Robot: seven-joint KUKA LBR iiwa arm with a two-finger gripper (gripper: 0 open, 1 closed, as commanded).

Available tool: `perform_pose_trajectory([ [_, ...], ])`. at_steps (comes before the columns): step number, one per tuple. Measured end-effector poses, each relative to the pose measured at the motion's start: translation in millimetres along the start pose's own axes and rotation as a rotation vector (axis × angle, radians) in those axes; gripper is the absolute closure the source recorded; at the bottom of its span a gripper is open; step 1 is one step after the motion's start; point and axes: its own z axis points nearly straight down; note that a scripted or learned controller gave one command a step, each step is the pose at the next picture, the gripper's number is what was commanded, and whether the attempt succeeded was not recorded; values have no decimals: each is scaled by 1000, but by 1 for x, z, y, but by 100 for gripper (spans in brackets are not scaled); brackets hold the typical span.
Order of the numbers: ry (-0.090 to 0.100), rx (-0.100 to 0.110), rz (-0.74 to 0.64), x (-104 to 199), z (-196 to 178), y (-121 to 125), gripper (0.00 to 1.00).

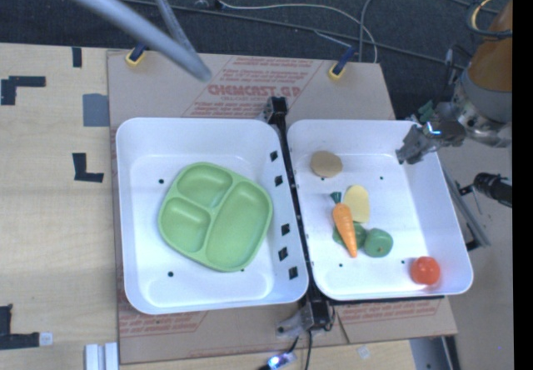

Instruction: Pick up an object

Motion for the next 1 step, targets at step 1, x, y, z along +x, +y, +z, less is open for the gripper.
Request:
perform_pose_trajectory([
  [1,1,3,-1,0,-26,1,100],
])
